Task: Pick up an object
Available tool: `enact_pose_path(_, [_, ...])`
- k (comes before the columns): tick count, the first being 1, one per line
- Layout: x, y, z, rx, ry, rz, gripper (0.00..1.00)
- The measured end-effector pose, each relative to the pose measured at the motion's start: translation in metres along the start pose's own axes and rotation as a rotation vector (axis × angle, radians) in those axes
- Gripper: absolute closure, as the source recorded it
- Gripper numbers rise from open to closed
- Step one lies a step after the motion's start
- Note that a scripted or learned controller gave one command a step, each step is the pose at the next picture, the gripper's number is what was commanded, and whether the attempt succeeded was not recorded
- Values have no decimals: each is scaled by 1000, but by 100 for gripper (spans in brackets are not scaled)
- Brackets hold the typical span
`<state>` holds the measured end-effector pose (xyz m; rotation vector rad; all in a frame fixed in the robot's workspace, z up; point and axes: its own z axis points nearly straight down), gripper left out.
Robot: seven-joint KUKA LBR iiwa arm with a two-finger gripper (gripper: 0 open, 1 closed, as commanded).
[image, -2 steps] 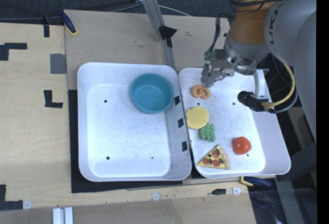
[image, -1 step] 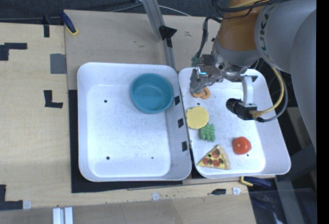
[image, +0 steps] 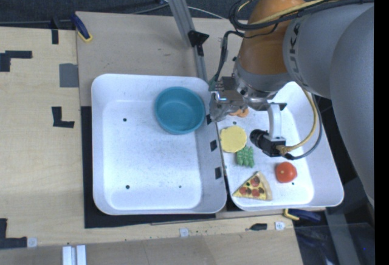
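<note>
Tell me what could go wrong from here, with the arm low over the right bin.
1. The gripper hangs at the wall between the bins, so it could strike that wall on descent.
2. The yellow disc, green piece and pizza slice lie close together; a grasp may nudge neighbours.
3. An orange object sits partly hidden under the wrist, making aim uncertain.

Two white bins [image: 109, 154] side by side on wooden bench [image: 36, 166]; black tape marks [image: 59, 117] on bench left
</note>
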<state>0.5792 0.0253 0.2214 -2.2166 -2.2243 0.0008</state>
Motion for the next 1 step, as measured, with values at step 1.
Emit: enact_pose_path(1, [38,-20,1,0,0,0,100])
